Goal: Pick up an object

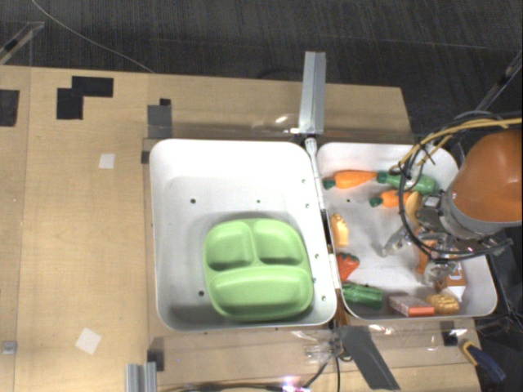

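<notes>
Two white bins — one green tray, two carrots.

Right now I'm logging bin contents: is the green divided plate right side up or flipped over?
Right side up. The green divided plate lies flat in the left bin, its three hollow compartments facing up.

We see a pale wooden bench with black square markings, dark grey carpet beyond it, a thin cable across the floor.

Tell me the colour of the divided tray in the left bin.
Light green; the divided tray shows plainly in the camera view, lying in the left bin.
</notes>
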You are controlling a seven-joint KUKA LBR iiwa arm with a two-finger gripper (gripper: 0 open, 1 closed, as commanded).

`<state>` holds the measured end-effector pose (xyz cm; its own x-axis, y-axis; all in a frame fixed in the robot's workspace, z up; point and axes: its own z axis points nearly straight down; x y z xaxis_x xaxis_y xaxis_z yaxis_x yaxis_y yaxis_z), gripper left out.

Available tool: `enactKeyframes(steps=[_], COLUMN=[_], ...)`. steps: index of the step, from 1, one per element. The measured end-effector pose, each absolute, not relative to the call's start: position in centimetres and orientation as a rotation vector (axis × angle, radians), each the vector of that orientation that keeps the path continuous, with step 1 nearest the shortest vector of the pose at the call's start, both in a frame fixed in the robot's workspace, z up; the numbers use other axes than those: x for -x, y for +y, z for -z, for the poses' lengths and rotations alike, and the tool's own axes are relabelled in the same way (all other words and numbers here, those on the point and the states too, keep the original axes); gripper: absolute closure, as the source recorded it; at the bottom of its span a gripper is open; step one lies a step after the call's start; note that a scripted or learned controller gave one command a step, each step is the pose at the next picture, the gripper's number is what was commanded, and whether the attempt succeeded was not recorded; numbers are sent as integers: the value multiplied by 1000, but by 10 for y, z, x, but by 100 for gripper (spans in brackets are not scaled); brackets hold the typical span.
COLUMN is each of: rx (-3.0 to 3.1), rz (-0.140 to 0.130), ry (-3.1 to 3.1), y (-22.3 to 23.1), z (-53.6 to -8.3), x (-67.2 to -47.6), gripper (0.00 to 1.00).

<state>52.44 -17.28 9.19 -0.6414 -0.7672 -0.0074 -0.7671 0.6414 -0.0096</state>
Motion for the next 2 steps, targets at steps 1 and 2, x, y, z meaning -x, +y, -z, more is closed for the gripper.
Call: enactKeyframes(steps=[1,2], rx=[1721,1925], rz=[28,32], ry=[2606,2468], y=[-140,-113], z=[-92,-93], x=[-514,-522], gripper=[0,0])
